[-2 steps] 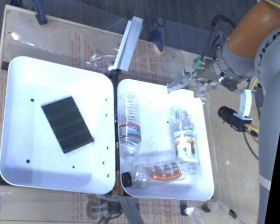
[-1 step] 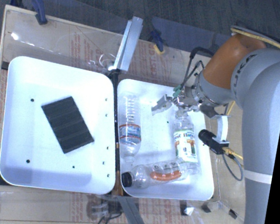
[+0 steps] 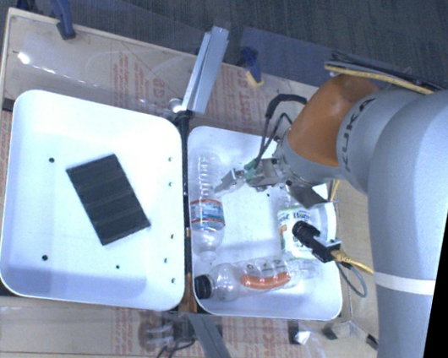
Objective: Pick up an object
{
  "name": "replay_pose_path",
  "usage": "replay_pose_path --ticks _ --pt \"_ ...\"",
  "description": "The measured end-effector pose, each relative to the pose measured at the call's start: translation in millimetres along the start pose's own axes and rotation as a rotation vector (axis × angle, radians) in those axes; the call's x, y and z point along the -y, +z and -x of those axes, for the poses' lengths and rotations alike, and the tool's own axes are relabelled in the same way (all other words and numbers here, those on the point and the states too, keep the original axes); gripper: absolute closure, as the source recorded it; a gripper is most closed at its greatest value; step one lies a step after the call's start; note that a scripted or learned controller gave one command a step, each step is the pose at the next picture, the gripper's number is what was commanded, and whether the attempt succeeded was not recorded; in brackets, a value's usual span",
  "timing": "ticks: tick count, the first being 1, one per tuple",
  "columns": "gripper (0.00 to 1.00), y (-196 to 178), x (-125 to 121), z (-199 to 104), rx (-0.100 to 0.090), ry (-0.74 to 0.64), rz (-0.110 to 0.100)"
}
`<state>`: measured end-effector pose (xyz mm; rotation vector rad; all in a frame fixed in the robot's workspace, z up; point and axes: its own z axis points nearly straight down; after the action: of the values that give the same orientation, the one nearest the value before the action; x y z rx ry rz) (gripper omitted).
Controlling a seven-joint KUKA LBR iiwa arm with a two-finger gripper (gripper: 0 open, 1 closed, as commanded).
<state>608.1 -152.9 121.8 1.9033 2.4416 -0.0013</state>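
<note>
Under the arm (image 3: 383, 151), part of the right bin (image 3: 228, 303) lies hidden.

1. Light is bright and even overhead. The left bin (image 3: 21, 258) reads near pure white, its floor almost blown out, with little surface detail.
2. Soft grey shadow pools along the near inner wall of that bin; a fainter one hugs its left wall.
3. The dark ribbed pad (image 3: 108, 198) in that bin casts hardly any shadow, so the light is diffuse.
4. Right of that bin, my arm (image 3: 401, 145) shows a broad pale sheen on its grey shell; the orange band (image 3: 325, 119) has a soft highlight.
5. Clear bottles (image 3: 209, 206) right of that bin glint and blur into the white floor; edges hard to trace.
6. Overall focus is soft, slightly grainy. The floor beyond that bin is dim.
</note>
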Motion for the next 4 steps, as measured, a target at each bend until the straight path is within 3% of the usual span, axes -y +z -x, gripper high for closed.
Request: replay_pose_path --ticks 1,2,3,4 --pt "0.0 -19 14 54 -0.035 0.047 -0.029" --pt "0.0 -19 46 47 -0.039 -0.027 -0.03" --pt "1.0 -29 45 48 -0.038 -0.031 -0.03" --pt "0.0 -29 45 48 -0.038 -0.031 -0.03"
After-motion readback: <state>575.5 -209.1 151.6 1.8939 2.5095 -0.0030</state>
